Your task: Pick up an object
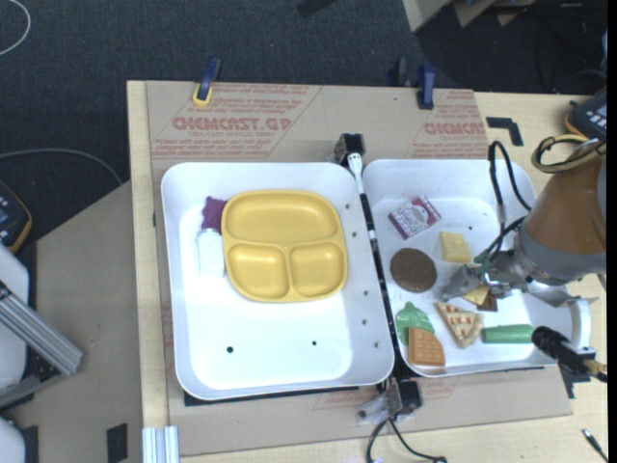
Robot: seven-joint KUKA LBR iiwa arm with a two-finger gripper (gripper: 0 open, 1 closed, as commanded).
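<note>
Robot lab: clamped bench (289, 114), cables, toy food.

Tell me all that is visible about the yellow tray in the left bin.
The yellow tray looks like matte plastic with rounded corners. It has three compartments: a wide one at the far side and two smaller ones nearer the camera. It lies flat, open side up, in the far half of the left bin. A purple and white object lies against its left edge, partly under it.

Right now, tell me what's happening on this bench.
The grey arm reaches in from the right, its gripper low in the right bin among small toy foods: a brown disc, a pizza slice, a green marker. Nothing is visibly lifted yet. The left bin holds a yellow divided tray.
</note>
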